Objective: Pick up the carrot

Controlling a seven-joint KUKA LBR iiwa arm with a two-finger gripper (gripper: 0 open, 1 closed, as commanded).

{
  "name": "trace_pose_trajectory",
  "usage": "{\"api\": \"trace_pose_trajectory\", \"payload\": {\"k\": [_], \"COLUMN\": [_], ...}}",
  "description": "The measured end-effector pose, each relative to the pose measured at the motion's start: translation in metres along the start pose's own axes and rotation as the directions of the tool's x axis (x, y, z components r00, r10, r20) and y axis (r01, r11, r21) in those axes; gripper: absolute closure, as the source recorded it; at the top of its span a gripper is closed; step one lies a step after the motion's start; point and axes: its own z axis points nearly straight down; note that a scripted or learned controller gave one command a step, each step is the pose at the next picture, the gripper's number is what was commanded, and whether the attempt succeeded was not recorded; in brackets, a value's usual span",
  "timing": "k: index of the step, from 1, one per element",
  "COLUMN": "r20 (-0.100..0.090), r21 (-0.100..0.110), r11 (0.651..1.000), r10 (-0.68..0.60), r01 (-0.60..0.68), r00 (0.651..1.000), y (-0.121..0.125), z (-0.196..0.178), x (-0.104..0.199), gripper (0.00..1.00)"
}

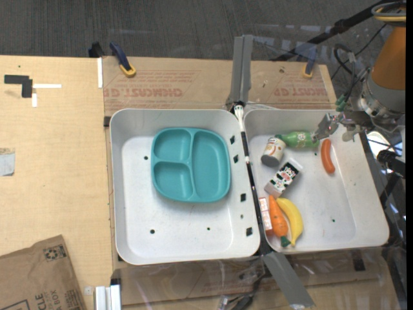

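Note:
The carrot (277, 217) is orange and lies at the front left of the right bin (361, 205), along the bin's left wall. A yellow banana (292, 220) touches its right side. My gripper (329, 126) hangs over the back of the right bin, just right of a green bottle (297, 139) and above the top end of a red sausage (328, 155). It is well away from the carrot, toward the back right. Nothing shows in its grasp.
A small can (273, 150) and a black-and-white carton (284, 177) lie between the gripper and the carrot. The left bin (129, 225) holds a teal divided plate (191, 165). A metal divider (244, 147) separates the bins.

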Motion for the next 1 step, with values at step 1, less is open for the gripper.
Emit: {"api": "trace_pose_trajectory", "payload": {"k": [1], "r20": [0.002], "r21": [-0.005], "r11": [0.936], "r10": [-0.353], "r01": [0.353], "r00": [0.936], "y": [-0.0025], "z": [0.1023], "x": [0.0365], "gripper": [0.00]}}
